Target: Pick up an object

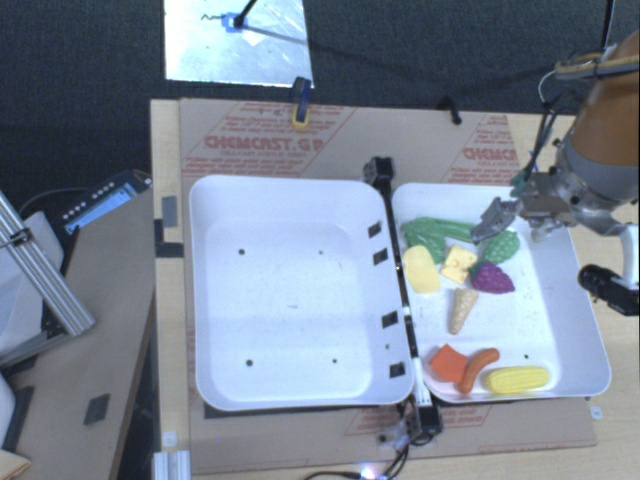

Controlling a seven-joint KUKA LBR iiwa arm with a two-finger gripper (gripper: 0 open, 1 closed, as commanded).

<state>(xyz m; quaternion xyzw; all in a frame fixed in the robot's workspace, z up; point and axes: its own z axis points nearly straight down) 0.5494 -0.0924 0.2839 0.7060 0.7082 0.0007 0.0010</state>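
Observation:
The right bin (pixel 563 320) holds several toy foods. There is a green pea pod (pixel 436 231), a green leafy piece (pixel 503 246), a pale yellow pear shape (pixel 420 269), a yellow cheese cube (pixel 459 264), purple grapes (pixel 492 278) and a cone (pixel 462 309). Near the front lie an orange wedge (pixel 446 359), a red sausage (pixel 478 367) and a yellow corn cob (pixel 516 378). My gripper (pixel 505 221) hangs low over the bin's back, right above the green leafy piece and just right of the pea pod. Nothing is visibly lifted.
The left bin (pixel 290 288) sits beside the right one, with black clips (pixel 385 258) along the shared wall. A shiny sheet (pixel 238 28) lies beyond the bench. The arm comes in from the right over the bin's far right corner.

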